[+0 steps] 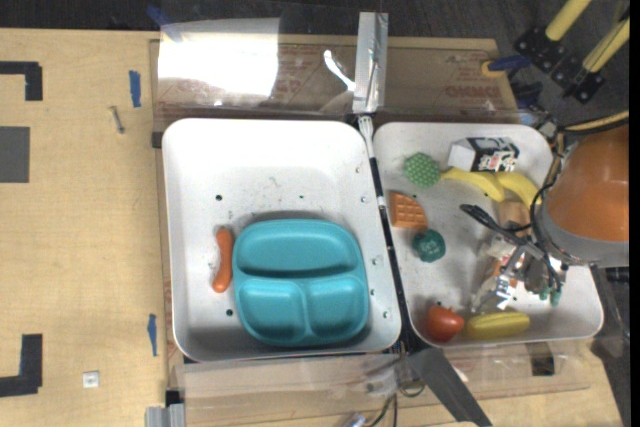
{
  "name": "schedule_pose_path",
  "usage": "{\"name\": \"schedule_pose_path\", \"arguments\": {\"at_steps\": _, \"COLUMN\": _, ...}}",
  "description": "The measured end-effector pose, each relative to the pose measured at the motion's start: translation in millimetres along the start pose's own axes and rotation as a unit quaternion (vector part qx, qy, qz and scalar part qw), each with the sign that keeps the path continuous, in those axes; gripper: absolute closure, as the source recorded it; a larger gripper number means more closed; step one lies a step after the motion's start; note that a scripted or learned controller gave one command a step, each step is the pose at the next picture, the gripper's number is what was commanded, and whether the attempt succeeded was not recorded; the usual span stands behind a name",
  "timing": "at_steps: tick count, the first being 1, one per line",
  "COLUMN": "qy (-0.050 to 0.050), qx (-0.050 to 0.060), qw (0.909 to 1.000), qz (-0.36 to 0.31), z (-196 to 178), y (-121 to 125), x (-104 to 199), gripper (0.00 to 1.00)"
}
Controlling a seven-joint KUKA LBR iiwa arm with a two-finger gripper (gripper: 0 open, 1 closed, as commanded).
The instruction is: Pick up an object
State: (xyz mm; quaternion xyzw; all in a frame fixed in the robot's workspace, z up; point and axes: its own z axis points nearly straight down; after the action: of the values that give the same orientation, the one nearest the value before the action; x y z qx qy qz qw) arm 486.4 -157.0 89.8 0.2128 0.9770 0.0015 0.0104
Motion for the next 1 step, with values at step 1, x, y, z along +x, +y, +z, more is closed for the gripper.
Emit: {"name": "schedule_pose_path", "arguments": {"at_steps": 1, "qy": 0.0, "qx": 0.001, "qw": 1.0, "qz": 0.002, "z": -0.1, "y": 0.0, "x": 0.1, "gripper": 0.0}}
